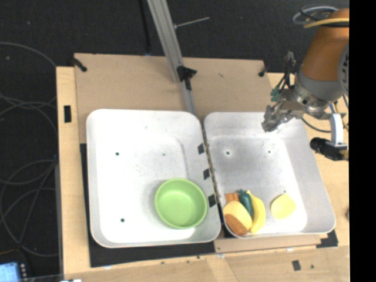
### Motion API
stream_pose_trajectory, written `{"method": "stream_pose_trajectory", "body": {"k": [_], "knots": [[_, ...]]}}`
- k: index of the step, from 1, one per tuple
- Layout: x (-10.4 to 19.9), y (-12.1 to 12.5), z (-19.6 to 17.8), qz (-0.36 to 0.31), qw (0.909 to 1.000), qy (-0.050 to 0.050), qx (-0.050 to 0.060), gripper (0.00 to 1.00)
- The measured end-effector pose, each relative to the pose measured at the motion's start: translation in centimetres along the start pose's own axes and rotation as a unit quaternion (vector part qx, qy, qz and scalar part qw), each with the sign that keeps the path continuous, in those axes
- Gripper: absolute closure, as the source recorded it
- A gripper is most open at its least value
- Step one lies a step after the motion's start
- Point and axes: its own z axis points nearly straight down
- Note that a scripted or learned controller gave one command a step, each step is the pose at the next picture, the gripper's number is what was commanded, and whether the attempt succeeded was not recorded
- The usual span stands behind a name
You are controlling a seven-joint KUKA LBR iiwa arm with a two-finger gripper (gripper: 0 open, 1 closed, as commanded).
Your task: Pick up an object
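Note:
My gripper (271, 122) hangs over the far edge of the right bin (258, 151), with nothing visible between its fingers. Near that bin's front lie a yellow banana (256, 212), an orange-brown rounded piece (237, 220) with a dark green item (245, 202) beside it, and a pale yellow lemon-like piece (282, 206) a little to the right. A light green bowl (181, 202) sits at the front right of the left bin (129, 151). All of these are well below the gripper in the view.
A grey metal post (170, 46) slants from the top of the view down to the divide between the bins. Clips (205, 172) line the shared bin edge. The tan bench (129, 78) surrounds the bins; cables lie at far left.

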Motion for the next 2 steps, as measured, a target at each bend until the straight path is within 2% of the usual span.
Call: {"method": "stream_pose_trajectory", "body": {"k": [2], "knots": [[10.0, 0.5, -2.1, 0.0, 1.0, -0.001, 0.0, 1.0]]}}
